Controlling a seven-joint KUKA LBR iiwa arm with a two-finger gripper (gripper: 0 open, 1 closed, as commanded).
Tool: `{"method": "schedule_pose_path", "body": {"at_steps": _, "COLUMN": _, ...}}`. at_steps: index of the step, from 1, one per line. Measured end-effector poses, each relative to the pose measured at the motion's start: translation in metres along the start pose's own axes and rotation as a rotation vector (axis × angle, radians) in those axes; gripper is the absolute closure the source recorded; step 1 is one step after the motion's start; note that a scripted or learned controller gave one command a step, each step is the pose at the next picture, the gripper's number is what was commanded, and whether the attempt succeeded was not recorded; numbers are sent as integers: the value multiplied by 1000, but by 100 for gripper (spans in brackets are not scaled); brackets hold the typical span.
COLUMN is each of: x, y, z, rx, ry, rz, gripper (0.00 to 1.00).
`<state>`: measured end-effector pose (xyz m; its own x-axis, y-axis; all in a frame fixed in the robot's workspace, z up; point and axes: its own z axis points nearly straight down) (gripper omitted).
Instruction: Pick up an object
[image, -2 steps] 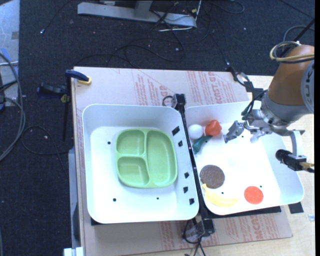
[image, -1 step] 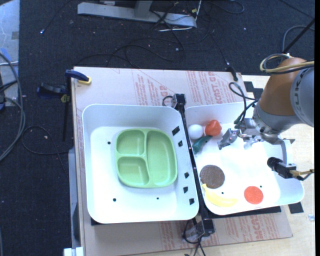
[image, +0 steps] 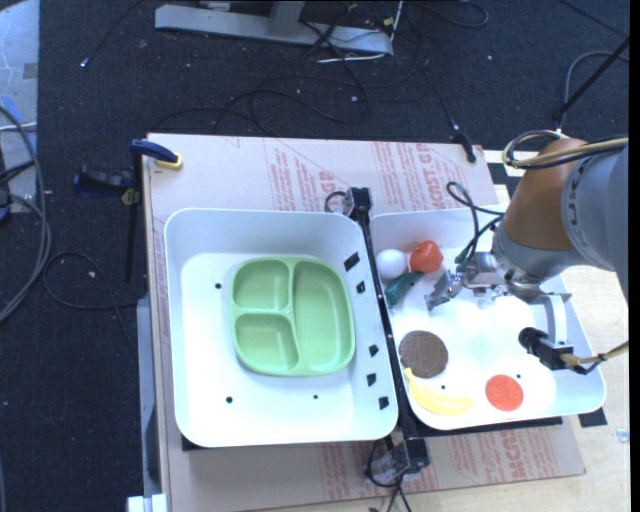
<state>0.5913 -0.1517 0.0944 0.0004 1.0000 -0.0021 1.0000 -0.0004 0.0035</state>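
Currently the arm (image: 565, 205) reaches over the right bin (image: 570, 400), with the gripper (image: 447, 288) low over the bin's upper half. Whether its fingers are apart or together cannot be told from this view, and no object is visibly between them.

Positions relative to the gripper:
- Orange-red object (image: 425, 255): just up and left, near.
- White ball (image: 391, 263): left of the orange-red object, touching or nearly so.
- Dark green object (image: 402, 287): just left, near.
- Brown disc (image: 424, 353): below, apart.
- Yellow banana (image: 438, 398): below the brown disc, near the bin's lower edge.
- Red disc (image: 505, 392): below and right, well apart.

Left bin (image: 190, 330): holds a green divided tray (image: 293, 316). Both bins rest on the desk (image: 260, 165).
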Motion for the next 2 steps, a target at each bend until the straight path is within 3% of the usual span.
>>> {"method": "schedule_pose_path", "body": {"at_steps": 1, "x": -1, "y": 2, "z": -13, "rx": -6, "ry": -2, "rz": 1, "gripper": 100}}
{"method": "schedule_pose_path", "body": {"at_steps": 2, "x": -11, "y": 0, "z": -69, "rx": -1, "ry": 1, "rz": 0, "gripper": 100}}
